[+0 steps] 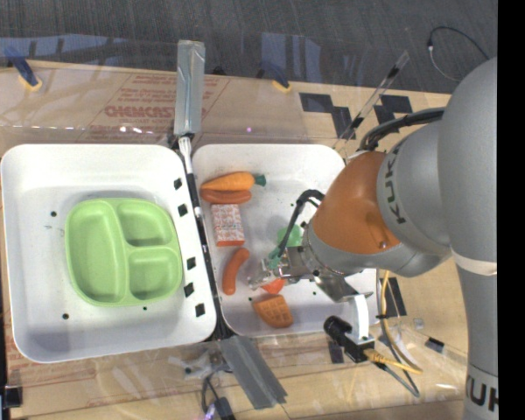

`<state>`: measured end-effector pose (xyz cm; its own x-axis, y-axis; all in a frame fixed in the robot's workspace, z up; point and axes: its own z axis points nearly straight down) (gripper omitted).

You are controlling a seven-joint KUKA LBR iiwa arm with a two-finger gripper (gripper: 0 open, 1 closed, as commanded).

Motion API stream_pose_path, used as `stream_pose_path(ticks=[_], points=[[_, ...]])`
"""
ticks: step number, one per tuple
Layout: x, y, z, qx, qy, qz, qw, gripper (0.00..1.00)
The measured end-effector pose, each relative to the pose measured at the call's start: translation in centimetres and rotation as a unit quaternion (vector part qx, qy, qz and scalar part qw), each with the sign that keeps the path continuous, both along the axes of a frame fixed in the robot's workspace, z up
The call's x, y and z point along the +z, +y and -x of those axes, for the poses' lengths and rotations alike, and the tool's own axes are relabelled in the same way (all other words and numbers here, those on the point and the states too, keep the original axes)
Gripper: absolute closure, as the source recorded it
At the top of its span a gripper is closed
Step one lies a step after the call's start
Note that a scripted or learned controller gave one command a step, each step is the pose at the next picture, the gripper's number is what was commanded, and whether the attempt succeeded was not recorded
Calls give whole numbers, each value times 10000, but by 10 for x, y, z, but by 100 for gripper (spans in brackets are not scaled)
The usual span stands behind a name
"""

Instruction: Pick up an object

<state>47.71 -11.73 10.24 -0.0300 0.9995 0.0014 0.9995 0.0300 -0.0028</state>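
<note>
My gripper (273,276) hangs low over the right bin (324,166), near its front middle. A small red-orange piece (276,286) lies right at the gripper's tip; whether it is held I cannot tell. Just in front of it sits an orange ridged chunk (273,311). A red sausage (234,269) lies to the left of the gripper. Farther back are a pink-and-white packet (228,224), a brown sausage (225,197) and an orange carrot with a green top (231,182). A green item (290,234) shows beside the wrist, partly hidden.
The left bin (26,191) holds a green divided plate (122,250). The arm's orange band (354,213) and grey body cover the right bin's right side. A grey divider strip (189,86) runs between the bins at the back.
</note>
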Motion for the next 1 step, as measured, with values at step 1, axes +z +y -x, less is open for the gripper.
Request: stream_pose_path(ticks=[1], points=[[131,22,-54,685,-22,8,9977,100]])
